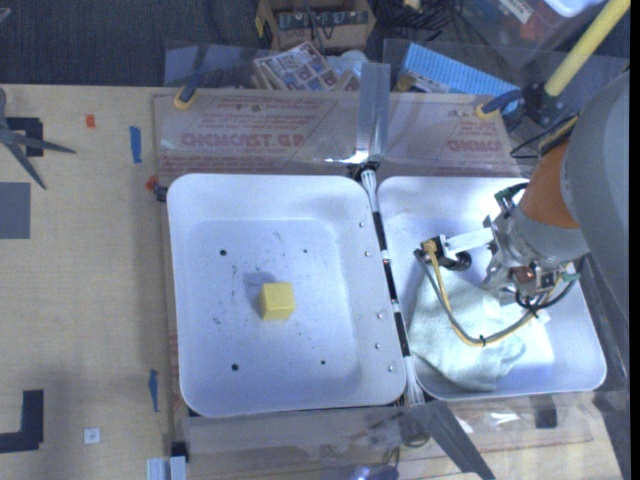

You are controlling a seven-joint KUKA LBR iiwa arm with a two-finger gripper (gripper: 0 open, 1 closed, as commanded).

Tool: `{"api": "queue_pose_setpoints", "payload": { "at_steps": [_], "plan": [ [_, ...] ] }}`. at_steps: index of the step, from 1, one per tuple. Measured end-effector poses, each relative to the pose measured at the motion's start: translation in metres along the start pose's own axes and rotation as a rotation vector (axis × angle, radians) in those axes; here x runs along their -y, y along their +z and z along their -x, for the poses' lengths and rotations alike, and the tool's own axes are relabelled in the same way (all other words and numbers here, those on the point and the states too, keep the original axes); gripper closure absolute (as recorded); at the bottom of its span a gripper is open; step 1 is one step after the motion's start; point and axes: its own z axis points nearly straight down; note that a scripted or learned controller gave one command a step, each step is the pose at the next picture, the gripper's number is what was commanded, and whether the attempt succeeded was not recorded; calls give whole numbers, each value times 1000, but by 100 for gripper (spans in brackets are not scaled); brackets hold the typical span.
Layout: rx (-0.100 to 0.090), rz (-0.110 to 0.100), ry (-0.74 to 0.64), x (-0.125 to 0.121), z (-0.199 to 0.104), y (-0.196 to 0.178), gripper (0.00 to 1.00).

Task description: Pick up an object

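Front lip of the desk, pale wood, carrying two shallow white bins side by side. Left bin (200, 208): one yellow block (277, 300), small, roughly cubic, lying near the middle of the floor, free on all sides. Right bin (590, 363): one crumpled pale cloth (470, 343) across the near half, crossed by a yellow cable (450, 313) from the arm's wrist. Arm: grey with orange band, reaching in from the right, wrist low over the right bin. Pincer (515, 278): at or just above the far edge of the cloth; whether released or clenched, I cannot tell, nor whether anything is in it. Step in hand, by my reading: descent for a grasp in the right bin, the cloth the likely target. Next move calls for a firm closure on fabric, then a straight lift.
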Motion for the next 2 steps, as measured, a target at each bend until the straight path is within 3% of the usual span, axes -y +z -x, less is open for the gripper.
{"api": "queue_pose_setpoints", "payload": {
  "at_steps": [1, 2],
  "plan": [
    [4, -3, 9, 36, 76, -10, 100],
    [-3, -6, -103, 20, 77, -1, 100]
  ]
}}
